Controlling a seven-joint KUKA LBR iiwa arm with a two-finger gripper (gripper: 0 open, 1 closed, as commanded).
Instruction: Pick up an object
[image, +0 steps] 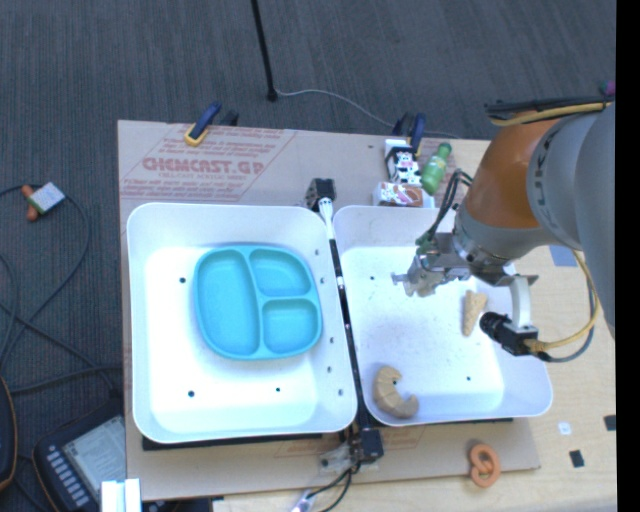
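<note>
1. White plastic frames the scene: two shallow bins sit side by side on my worktop, and I reach in from the right over the right bin.
2. My gripper hangs low over the upper middle of that bin; whether my jaws are apart or together I cannot tell from this angle, and nothing shows between them.
3. Nearest candidate: a pale wedge-shaped piece, lying on the bin floor just beside my wrist, toward the right wall.
4. Second candidate: a tan curved piece, rather like a croissant, resting near the front-left corner, well apart from me.
5. The left bin carries a blue divided plate, flat and wide, which I judge a poor fit for a two-finger pinch.
6. To do this well, I would go for the wedge: centre over it, turn the jaws across its narrow width, come straight down, and close only once both sides are bracketed.
7. A risk, as I read it: the wedge lies near the bin wall, so a slanted descent could nudge it away.
</note>
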